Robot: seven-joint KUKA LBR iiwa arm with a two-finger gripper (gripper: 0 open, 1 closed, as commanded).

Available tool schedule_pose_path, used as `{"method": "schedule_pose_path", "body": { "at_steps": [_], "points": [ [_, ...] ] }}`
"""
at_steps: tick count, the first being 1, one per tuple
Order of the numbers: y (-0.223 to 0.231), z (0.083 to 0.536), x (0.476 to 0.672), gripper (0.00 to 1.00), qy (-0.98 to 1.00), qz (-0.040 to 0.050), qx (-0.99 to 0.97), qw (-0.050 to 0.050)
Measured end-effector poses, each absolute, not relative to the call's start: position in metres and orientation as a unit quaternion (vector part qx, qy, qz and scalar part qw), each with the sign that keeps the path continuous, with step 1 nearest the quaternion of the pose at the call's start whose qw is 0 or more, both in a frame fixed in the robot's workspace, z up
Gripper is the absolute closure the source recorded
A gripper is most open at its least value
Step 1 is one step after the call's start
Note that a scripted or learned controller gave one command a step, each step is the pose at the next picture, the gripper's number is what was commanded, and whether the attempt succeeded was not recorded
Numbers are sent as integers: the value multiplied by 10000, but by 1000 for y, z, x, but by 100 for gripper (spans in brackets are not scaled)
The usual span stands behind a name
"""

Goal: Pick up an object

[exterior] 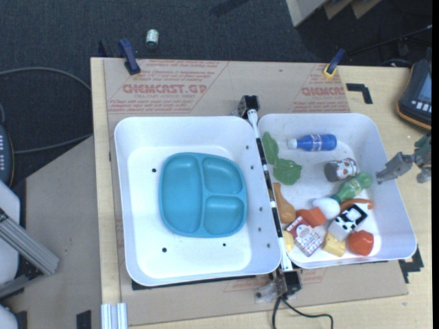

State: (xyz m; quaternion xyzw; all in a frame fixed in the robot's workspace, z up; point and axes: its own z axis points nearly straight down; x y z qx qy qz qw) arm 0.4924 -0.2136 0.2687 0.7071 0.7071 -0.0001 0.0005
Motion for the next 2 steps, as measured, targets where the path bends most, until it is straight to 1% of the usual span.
{"method": "schedule_pose_path", "body": {
  "at_steps": [1, 2],
  "points": [
    [-181, 137, 541, 0, 7076, -5, 7066, -12],
    [-164, 84, 533, 0, 7071, -3, 7071, -9]
  ]
}}
